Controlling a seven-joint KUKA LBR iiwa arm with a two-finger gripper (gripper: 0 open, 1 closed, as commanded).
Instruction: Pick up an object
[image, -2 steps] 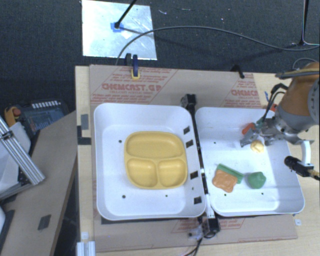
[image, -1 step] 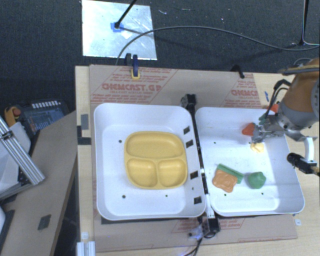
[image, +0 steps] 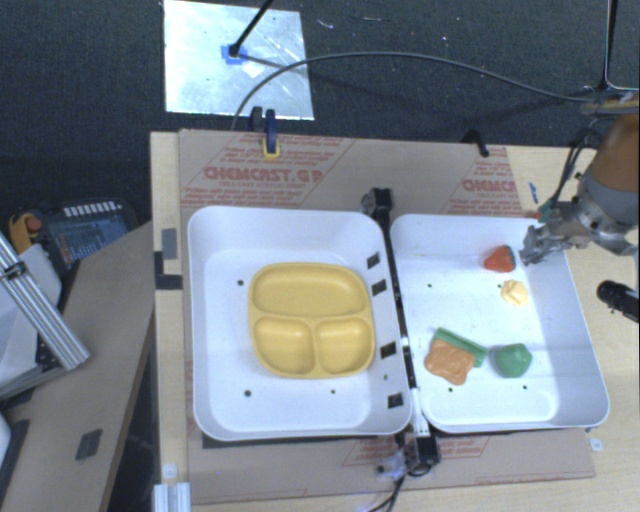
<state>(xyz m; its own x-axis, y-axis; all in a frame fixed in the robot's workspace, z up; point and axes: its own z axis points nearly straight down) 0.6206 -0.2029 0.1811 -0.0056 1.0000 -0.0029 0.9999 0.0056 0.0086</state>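
Camera view looks down at a slant on a pale wooden surface (image: 120, 300) that carries a brown cardboard sheet (image: 340, 170) printed with red lettering, and on that sheet we see two shallow white bins side by side. Between them runs a dark strip with black clips (image: 385, 290). Behind the surface lies dark carpet (image: 80, 80) with a shiny foil-like square (image: 200, 60) on it, and a grey cable (image: 440, 70) curves across the carpet toward the right. At the left edge we make out an aluminium rail (image: 40, 310) and a small device with buttons (image: 85, 235).

The left bin (image: 215, 250) holds a yellow divided tray (image: 308, 318) with three compartments, lying flat near its middle. The right bin (image: 570, 390) holds the loose objects: a red-orange piece (image: 499, 260) near the far right corner, a small pale yellow piece (image: 514, 292) just below it, a dark green bar (image: 460, 345) touching an orange block (image: 449, 362), and a green rounded piece (image: 513, 359) near them but apart.

The arm (image: 615, 190) reaches in from the right — grey, with an orange band above the wrist — and its end effector (image: 535, 245) sits low over the right bin's far right edge, just beside the red-orange piece. We cannot tell whether it is spread or pressed together, and nothing is visibly gripped.
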